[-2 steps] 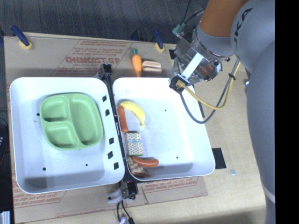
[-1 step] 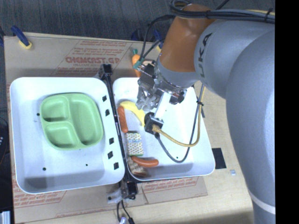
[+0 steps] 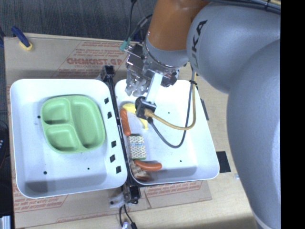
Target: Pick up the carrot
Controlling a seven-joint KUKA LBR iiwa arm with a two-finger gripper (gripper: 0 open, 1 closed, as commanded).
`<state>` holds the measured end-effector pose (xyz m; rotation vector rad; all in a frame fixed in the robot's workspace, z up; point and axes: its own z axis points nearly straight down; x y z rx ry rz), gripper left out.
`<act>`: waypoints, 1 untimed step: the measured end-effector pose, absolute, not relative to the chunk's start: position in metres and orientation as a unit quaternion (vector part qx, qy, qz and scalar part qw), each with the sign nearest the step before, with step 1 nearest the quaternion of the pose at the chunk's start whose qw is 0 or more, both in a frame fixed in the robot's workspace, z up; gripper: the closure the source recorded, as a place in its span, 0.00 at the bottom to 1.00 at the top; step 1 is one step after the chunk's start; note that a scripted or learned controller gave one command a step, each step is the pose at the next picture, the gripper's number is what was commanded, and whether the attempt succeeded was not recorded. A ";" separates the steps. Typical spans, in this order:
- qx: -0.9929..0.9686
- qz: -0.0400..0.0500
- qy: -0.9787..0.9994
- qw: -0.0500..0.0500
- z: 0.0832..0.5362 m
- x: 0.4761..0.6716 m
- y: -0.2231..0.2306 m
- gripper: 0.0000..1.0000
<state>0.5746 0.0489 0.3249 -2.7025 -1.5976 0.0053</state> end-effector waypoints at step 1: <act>-0.772 0.002 -0.636 0.001 0.300 0.576 -0.006 1.00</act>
